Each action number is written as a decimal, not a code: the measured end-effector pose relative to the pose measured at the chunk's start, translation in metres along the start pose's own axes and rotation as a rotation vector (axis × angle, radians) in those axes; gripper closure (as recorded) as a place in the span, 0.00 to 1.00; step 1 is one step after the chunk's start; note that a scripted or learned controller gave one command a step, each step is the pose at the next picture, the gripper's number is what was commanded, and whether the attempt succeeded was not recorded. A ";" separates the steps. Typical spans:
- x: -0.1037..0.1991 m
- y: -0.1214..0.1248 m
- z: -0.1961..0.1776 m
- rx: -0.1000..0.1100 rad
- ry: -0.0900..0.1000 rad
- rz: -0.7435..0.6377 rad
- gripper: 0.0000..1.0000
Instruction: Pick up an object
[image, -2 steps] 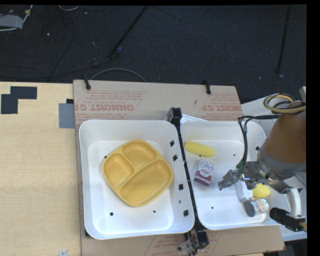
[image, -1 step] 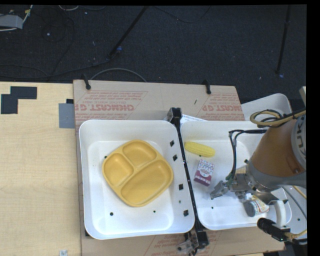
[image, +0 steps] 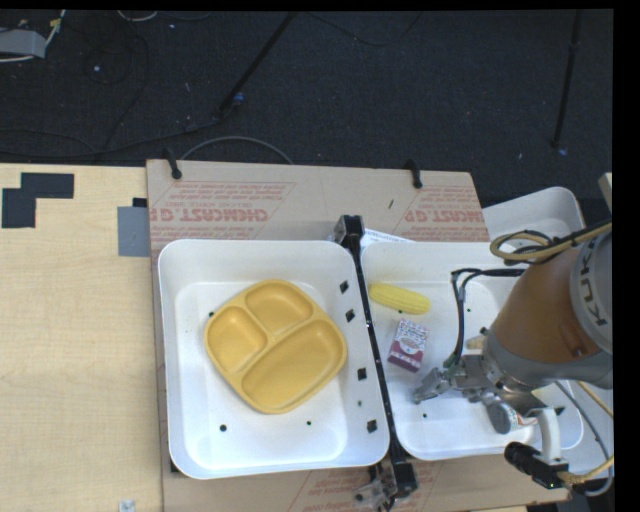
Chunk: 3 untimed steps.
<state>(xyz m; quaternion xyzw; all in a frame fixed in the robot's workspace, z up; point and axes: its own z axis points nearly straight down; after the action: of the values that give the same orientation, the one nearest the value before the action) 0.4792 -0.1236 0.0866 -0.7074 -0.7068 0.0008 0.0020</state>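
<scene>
I reach in from the right over the right bin (image: 440, 448), 1 of 2 shallow white bins that sit side by side on the bench, with my grey arm and its orange band (image: 545, 310) hanging above that bin's right half. My gripper (image: 440, 385) sits low over the bin floor, near the middle of the right bin, pointing toward the divider between the bins. I cannot tell from this slant how my gripper is set, since the metal parts blur together against the white floor. Nothing shows clamped in it. Just to the left of my gripper, close but apart from it, lies a small carton (image: 407, 345) with a red and white printed face, flat on the bin floor. Above the carton, toward the far wall of the same bin, lies a yellow corn cob (image: 400, 297), resting on its side and near the carton without touching it. In the left bin (image: 190, 400) a yellow divided plate (image: 276, 345) with 3 compartments lies flat near the middle, turned at an angle to the bin walls. Black cables (image: 462, 300) loop beside my wrist above the right bin. Both bins rest on a sheet of printed cardboard (image: 300, 200), with a light wooden tabletop (image: 70, 350) to the left.
</scene>
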 end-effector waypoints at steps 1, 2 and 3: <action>0.000 0.000 -0.012 -0.001 0.001 0.004 1.00; -0.004 0.008 -0.057 -0.005 -0.002 -0.002 1.00; 0.006 0.013 -0.108 -0.006 -0.001 -0.004 1.00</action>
<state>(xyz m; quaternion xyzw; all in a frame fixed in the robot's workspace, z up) 0.4930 -0.1183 0.1950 -0.7062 -0.7080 -0.0009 -0.0008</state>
